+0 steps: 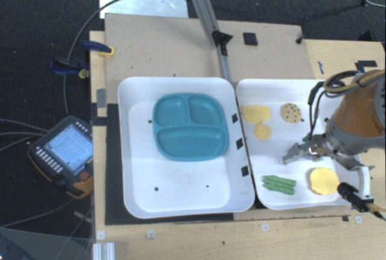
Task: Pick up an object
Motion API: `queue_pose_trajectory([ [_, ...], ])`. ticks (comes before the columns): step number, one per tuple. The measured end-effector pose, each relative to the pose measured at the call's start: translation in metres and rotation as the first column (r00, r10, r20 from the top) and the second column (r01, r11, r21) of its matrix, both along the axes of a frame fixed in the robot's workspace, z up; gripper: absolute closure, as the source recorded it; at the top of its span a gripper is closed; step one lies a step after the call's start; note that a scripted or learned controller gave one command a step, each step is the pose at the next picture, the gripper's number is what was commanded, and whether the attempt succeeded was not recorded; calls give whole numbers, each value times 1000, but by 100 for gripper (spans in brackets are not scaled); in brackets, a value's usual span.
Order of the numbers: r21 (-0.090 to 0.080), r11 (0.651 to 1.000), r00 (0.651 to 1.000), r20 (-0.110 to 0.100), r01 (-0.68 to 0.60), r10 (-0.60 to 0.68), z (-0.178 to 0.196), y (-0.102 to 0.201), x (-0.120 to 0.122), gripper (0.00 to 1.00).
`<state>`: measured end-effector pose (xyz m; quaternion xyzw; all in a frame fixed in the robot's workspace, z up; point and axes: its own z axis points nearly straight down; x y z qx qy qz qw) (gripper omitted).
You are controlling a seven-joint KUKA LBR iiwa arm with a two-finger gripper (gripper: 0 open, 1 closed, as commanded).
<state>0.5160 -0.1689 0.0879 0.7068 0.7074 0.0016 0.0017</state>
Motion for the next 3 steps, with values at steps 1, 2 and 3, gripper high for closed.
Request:
queue_pose_trajectory([
  [1,1,1000,1000,8,-2,2,13,1,3,100],
  [2,-1,1000,1000,1,-3,3,62,4,-4,100],
  [3,-2,1000,1000,2,-4,4,108,10,-5,100],
])
